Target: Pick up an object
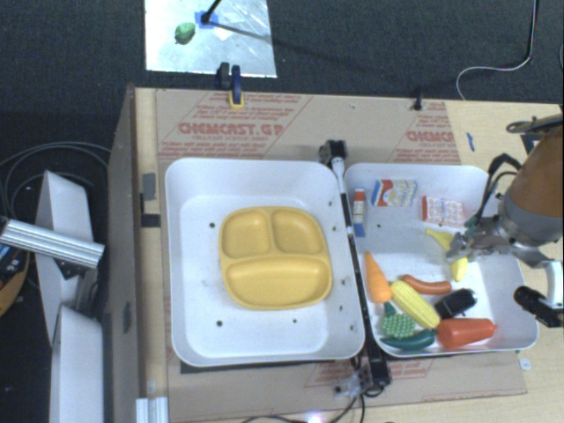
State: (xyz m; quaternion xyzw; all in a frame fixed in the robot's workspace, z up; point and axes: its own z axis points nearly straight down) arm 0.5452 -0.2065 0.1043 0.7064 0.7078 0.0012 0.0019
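— End effector (460,249): lowered into right bin (502,179), tip just beside yellow banana (448,244). Grip state could not be told. Nothing seen lifted.

— Neighbouring stock? Sausage (425,284), corn cob (413,304), carrot (376,278), black piece (456,303), red pepper (464,330), all lying loose. Left bin (189,236): yellow divided plate (274,256).

— Progress: approach judged made; grasp and lift outstanding.
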